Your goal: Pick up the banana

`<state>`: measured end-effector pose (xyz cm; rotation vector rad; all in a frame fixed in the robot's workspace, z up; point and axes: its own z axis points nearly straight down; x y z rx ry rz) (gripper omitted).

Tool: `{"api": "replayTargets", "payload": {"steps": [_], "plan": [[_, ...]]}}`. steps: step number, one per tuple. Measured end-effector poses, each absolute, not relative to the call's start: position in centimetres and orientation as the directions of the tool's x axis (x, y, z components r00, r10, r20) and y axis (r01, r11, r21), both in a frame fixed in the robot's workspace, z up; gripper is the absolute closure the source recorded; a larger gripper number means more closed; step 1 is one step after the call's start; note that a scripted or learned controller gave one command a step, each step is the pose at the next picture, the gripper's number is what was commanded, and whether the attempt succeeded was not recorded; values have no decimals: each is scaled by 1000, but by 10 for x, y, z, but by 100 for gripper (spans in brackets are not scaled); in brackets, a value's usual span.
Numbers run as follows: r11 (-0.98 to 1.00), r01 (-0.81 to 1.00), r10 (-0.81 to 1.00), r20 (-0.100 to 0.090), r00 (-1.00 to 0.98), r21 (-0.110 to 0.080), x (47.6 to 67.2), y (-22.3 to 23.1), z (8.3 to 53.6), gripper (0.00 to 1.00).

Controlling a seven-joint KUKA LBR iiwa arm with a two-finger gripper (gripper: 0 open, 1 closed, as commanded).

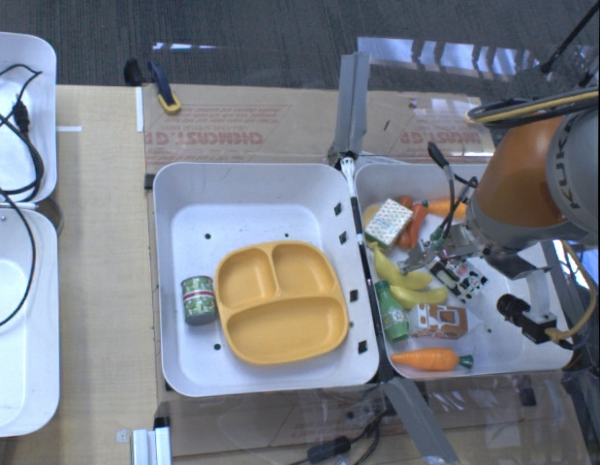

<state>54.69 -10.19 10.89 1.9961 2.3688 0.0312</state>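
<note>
One banana (404, 287) lies in the right bin (532, 356), near its left wall, yellow and curving from upper left down to the right; I see the gripper (437, 256) low over the bin just beside the fruit's upper right, though whether it touches the banana I cannot tell, and I cannot tell whether the jaws are apart or closed; a green bottle (391, 312) lies just left of the banana's lower end; a brown packet (441, 323) sits just below it; a carrot (430, 359) lies along the bin's front; a pale speckled block (388, 223) sits above the banana; the left bin (183, 201) carries a yellow divided plate (280, 301) and a small can (197, 299) beside it.
</note>
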Motion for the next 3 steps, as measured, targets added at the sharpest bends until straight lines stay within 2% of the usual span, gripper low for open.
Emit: {"api": "replayTargets", "payload": {"steps": [1, 2, 3], "plan": [[-117, 992, 993, -1, 117, 43, 555, -101, 108, 0], [39, 998, 999, -15, -38, 44, 546, -100, 108, 0], [60, 998, 998, -11, -60, 26, 554, -102, 107, 0]]}}
